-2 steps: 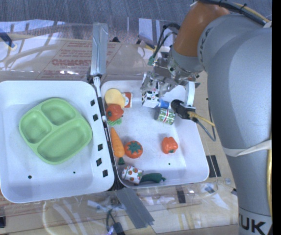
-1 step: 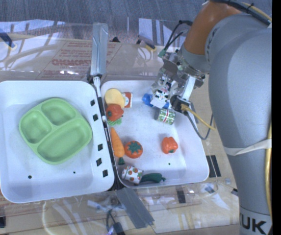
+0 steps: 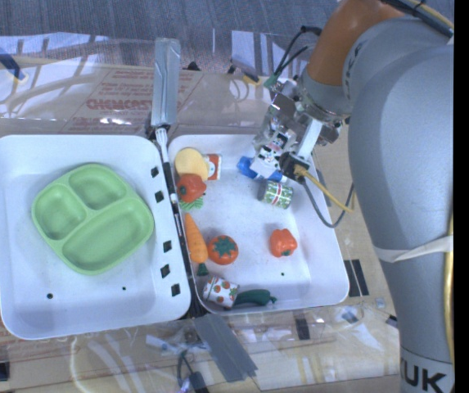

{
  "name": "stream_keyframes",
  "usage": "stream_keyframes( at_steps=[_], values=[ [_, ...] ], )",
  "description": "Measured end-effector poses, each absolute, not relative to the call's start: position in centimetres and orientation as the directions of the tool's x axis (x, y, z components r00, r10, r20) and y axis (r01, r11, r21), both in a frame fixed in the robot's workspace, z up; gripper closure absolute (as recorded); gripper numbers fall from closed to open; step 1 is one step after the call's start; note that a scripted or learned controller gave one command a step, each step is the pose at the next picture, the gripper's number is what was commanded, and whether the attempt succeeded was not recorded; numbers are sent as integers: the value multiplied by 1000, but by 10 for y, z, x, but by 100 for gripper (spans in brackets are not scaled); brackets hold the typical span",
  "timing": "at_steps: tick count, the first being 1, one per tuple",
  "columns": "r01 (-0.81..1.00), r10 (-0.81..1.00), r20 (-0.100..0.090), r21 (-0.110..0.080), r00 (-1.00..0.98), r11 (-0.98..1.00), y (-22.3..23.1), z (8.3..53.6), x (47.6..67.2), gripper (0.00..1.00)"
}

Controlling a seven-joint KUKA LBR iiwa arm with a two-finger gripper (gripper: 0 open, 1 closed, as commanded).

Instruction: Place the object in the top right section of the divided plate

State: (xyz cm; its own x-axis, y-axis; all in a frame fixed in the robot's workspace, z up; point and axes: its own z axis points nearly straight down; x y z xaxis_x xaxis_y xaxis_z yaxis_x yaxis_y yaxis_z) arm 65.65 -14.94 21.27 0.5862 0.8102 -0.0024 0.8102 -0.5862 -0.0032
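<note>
Camera view: green divided plate (image 3: pixel 92 216) sits in the left bin (image 3: pixel 21 301), all three sections bare. Right bin (image 3: pixel 328 281) holds the toys: a yellow piece (image 3: pixel 189 161), a tomato (image 3: pixel 190 187), a carrot (image 3: pixel 194 237), a second tomato (image 3: pixel 223 250), an orange pepper (image 3: pixel 282 242), a small can (image 3: pixel 277 194), a blue toy (image 3: pixel 253 168), a green pod (image 3: pixel 254 298) and a patterned piece (image 3: pixel 217 291).

Gripper (image 3: pixel 279 150) is low over the back of the right bin, just above the blue toy and the can. Cannot tell how the tool is set, nor whether anything is caught in it.

Judgement: pick step, not yet transport. Target looks like the blue toy or the can; which one is unclear. Nothing is on the plate.

Next move calls for a firm catch, a clean lift over the divider between bins, then a carry left to the plate's top right section (image 3: pixel 97 188). Neighbouring toys touching the target could spoil the grab
</note>
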Motion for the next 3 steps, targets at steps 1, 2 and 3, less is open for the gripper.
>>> stream_keyframes(
  at_steps=[1,2,3],
  values=[
    [673,673,-3,-3,740,-740,-142,257,657,100],
    [485,485,-7,-7,874,-874,-141,253,651,100],
    [250,250,-8,-6,968,-968,-135,253,647,100]
  ],
)
